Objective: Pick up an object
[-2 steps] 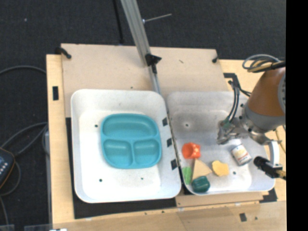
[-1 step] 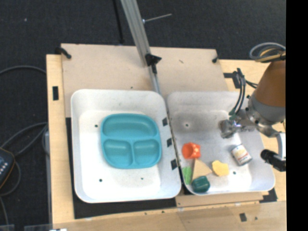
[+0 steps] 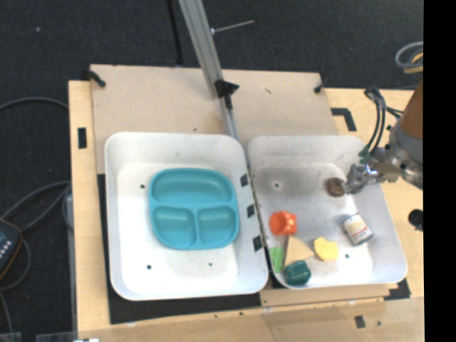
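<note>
My gripper [image 3: 354, 182] hangs over the right bin [image 3: 285, 162] near its right side, reaching in from the right. A small brown round object [image 3: 334, 187] lies just left of it, close to the fingertips. Lower in the same bin lie a small white can [image 3: 357, 229], a yellow piece [image 3: 326, 249], an orange cup-like object [image 3: 283, 223], a tan wedge [image 3: 298, 249] and a dark green object [image 3: 297, 271]. Nothing shows between the fingers.
The left bin [image 3: 128, 162] holds a teal divided plate [image 3: 193, 207]. A slanted metal pole [image 3: 203, 41] rises from the back of the bench between the bins. Cables trail along the right edge beside the arm.
</note>
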